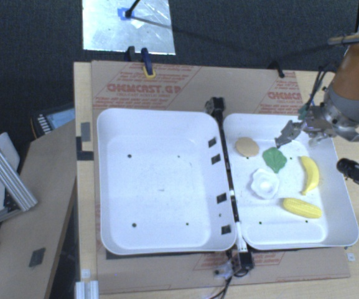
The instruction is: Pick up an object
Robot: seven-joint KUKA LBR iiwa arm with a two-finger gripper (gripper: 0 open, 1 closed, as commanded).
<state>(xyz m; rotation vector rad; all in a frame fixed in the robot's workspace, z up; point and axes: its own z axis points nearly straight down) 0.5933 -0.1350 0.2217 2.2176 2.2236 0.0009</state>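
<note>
Tool poised at right bin's upper edge, above green piece; grip state cannot be told. Miss risked: piece flat, crowded by cookie.

One camera is looking down at a slant from above the bench, taking in both bins; the arm is entering from three o'clock.

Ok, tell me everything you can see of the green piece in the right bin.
The flat green leaf-shaped piece looks like soft plastic, matte, with uneven edges. It lies flat on the floor of the right white bin, near its middle. The white crumpled object sits just below it, possibly touching. The gripper hovers at its upper right.
</note>
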